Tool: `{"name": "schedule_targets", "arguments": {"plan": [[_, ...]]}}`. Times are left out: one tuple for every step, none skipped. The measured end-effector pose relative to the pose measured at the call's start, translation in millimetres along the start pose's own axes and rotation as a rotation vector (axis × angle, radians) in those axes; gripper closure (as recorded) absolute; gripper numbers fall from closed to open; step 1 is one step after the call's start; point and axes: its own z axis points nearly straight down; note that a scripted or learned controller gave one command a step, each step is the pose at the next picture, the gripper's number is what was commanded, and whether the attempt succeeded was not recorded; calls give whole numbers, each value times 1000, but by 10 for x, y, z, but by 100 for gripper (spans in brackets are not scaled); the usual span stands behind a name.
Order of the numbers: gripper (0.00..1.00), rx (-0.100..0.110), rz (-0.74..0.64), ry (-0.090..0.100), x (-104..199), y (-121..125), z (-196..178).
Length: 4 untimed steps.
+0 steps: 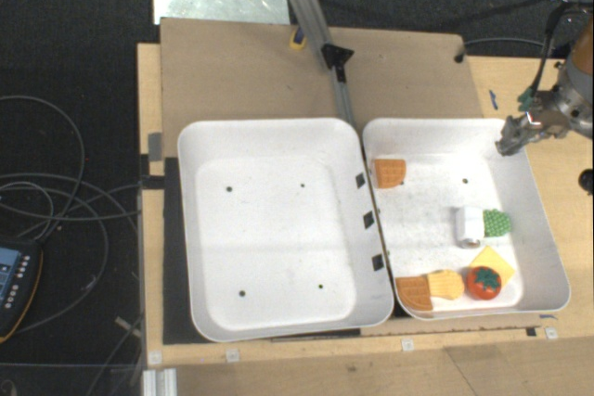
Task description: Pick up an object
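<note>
- The arm comes in from the right, and its pincer hangs over the upper right corner of the right bin, at the rim.
- From where I stand the pincer's tip is a small grey blur, and I cannot tell whether it is open or closed; nothing can be seen gripped in it.
- All the objects lie in the right bin, well apart from the pincer.
- An orange waffle-like square sits near the bin's upper left corner, close to the divide between the two bins.
- A white cylinder lies toward the right side, with a green knobbly piece touching it on its right.
- Lower down, a red tomato-like ball rests on a yellow wedge near the lower right corner.
- Beside them to the left, a pale yellow piece touches a second orange waffle piece, which lies against the bin's lower left corner.
- The left bin sits just beside the right one on the brown desk.
- A grey pole slants down across the desk's far edge toward the gap between the bins.
- Black cables loop on the dark floor to the left.
</note>
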Motion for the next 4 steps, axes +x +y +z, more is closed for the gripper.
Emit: {"name": "schedule_targets", "arguments": {"plan": [[100,6,-5,4,610,50,-43],[100,6,-4,5,1086,34,-101],[100,7,-5,5,1659,107,-35],[100,7,-5,5,2218,19,-90]]}}
